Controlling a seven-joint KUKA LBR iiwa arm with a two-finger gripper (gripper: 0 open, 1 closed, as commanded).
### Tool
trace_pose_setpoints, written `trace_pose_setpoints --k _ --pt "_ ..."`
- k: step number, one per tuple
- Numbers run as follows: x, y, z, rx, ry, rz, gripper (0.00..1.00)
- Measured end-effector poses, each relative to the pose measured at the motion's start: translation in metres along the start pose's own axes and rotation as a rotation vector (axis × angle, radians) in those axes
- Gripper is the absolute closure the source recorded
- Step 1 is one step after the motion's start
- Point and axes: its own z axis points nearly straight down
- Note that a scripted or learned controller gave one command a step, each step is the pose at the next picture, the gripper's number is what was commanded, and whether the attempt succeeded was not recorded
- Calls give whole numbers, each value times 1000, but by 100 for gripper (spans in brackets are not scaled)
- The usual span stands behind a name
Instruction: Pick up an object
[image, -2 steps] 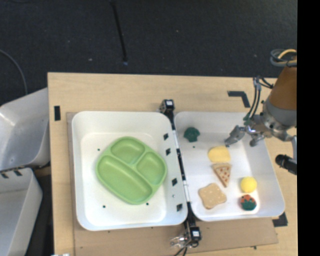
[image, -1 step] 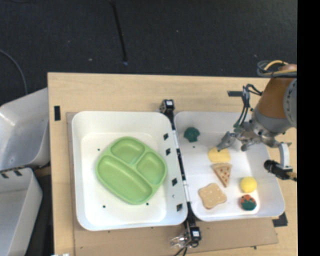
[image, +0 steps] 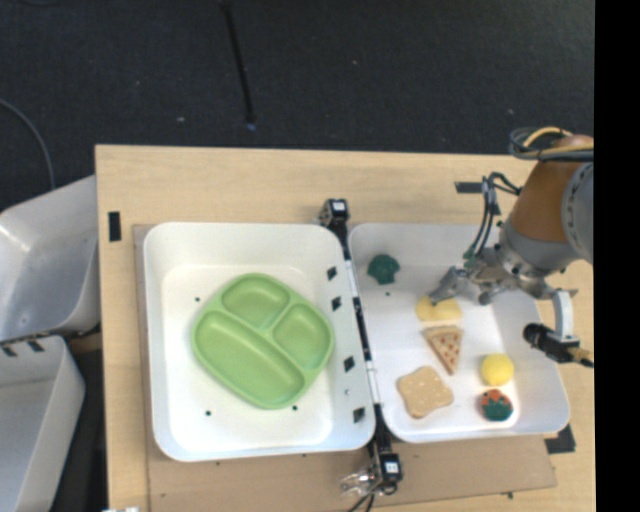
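The right bin (image: 400, 245) holds several toy foods. A dark green broccoli piece (image: 382, 267) lies at its back left. A pale yellow piece (image: 440, 310) sits mid-bin, with a pizza slice (image: 445, 348) just in front of it. A toast slice (image: 424, 391), a yellow lemon (image: 496, 369) and a red and green ball (image: 495, 404) lie along the front. My gripper (image: 462, 290) hangs low over the bin, just behind and right of the pale yellow piece. It is open, and its left finger (image: 445, 285) is close to that piece. Nothing is between the fingers.
The left bin (image: 165, 400) holds a light green divided plate (image: 262, 340). A ridge with black clips (image: 352, 330) separates the two bins. The arm's orange band (image: 545, 205) rises at the right edge, with cables beside it.
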Motion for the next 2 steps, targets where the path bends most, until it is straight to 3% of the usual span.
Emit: trace_pose_setpoints --k 1,2 --pt "-1 2 -14 -7 -2 -1 100" --pt "0 6 -58 -4 0 -2 100"
